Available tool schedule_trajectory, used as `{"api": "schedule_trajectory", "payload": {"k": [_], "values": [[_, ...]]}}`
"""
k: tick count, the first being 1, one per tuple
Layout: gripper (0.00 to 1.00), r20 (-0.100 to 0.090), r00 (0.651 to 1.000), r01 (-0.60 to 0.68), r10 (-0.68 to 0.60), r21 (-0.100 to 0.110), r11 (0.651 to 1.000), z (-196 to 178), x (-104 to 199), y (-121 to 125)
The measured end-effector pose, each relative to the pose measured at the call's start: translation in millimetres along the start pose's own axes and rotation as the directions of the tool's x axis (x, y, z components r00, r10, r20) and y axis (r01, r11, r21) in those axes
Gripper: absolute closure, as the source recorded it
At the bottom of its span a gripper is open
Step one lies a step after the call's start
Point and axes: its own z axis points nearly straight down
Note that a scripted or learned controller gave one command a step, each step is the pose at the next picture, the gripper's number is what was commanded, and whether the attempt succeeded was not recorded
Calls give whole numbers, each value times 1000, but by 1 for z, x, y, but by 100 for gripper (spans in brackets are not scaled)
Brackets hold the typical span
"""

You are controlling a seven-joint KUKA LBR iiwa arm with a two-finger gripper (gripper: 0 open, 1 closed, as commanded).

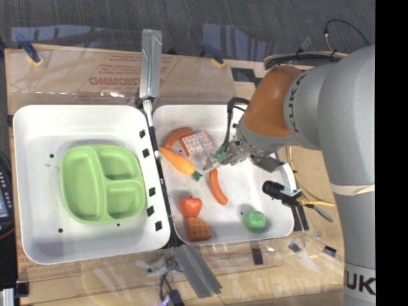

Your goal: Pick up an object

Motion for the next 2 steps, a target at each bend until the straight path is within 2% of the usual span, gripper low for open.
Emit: {"api": "schedule_trajectory", "payload": {"k": [1, 2], "values": [[100, 1, 989, -150, 150, -1, 989, -50, 28, 22], [0, 1, 989, -150, 150, 0, 989, -50, 28, 21]]}}
